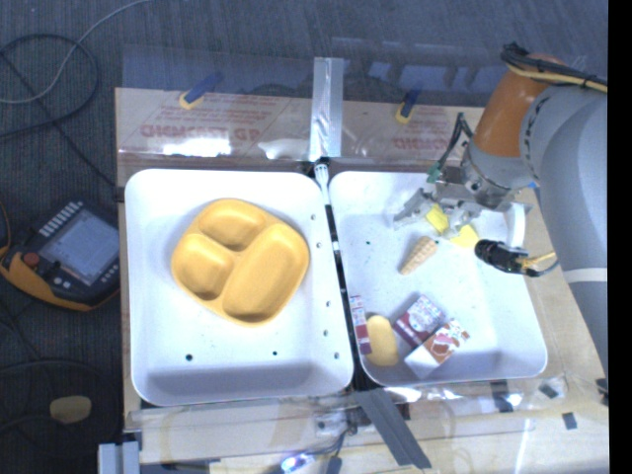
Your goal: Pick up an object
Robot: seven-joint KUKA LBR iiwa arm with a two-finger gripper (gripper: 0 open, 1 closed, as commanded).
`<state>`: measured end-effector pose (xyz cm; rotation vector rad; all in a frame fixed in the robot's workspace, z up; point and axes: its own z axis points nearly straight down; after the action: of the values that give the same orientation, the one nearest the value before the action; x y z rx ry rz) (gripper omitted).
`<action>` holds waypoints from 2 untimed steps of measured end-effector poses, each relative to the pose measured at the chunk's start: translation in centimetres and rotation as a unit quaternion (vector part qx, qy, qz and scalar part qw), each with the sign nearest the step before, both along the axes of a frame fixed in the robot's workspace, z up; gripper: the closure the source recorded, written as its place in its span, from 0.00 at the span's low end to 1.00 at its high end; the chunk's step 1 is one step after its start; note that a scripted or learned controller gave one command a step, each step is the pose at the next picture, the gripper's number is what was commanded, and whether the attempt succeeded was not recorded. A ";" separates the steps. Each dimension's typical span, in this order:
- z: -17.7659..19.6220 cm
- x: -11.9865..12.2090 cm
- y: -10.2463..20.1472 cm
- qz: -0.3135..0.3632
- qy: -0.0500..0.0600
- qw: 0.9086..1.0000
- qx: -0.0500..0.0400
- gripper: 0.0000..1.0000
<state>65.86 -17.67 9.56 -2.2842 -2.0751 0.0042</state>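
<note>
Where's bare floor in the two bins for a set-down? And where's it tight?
Left bin: free strip along the near wall, below the yellow divided tray, plus its corners. Right bin: a bare patch mid-floor between the ice cream cone and the small cartons. Crowded at the far right, around the gripper, and near the front wall.

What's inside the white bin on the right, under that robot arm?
In the right white bin: a tan ice-cream cone, a yellow oval piece, two small red-and-white cartons and a yellow block partly covered by the gripper.
</note>
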 end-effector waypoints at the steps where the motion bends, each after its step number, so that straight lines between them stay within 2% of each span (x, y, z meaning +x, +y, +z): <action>1: 4.2 -0.4 -1.9 -0.052 -0.018 0.998 -0.021 0.00; 2: 0.1 -2.6 -2.9 -0.009 -0.021 1.000 -0.018 0.00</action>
<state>63.27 -20.53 9.62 -2.3443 -2.0906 -0.0071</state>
